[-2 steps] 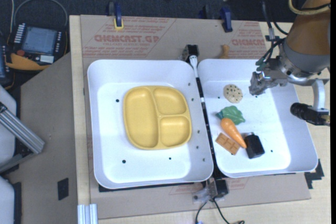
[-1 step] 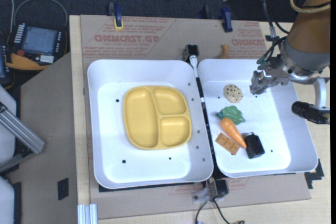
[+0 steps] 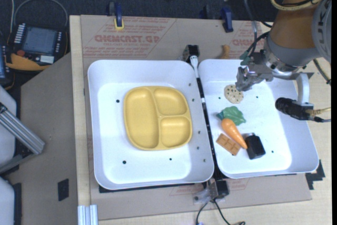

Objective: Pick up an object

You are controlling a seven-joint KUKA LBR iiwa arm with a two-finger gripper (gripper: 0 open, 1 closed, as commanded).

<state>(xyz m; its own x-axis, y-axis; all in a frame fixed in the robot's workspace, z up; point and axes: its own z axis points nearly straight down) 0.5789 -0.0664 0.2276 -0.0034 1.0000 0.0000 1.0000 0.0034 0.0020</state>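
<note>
In the right bin (image 3: 284, 163) lie a round speckled cookie (image 3: 233, 94), a green leafy piece (image 3: 232, 115), an orange carrot (image 3: 234, 133), a brown waffle-like cracker (image 3: 228, 144) and a small black block (image 3: 255, 147). My gripper (image 3: 243, 83) hangs over the bin's upper middle, just right of and above the cookie, its tips close to the cookie's edge. Nothing shows between its fingers.
The left bin (image 3: 105, 87) holds a yellow three-compartment plate (image 3: 157, 116). A black cable plug (image 3: 290, 107) juts in over the right bin's right side. The grey and orange arm (image 3: 297, 18) fills the upper right. Clamps sit along the bench's far edge.
</note>
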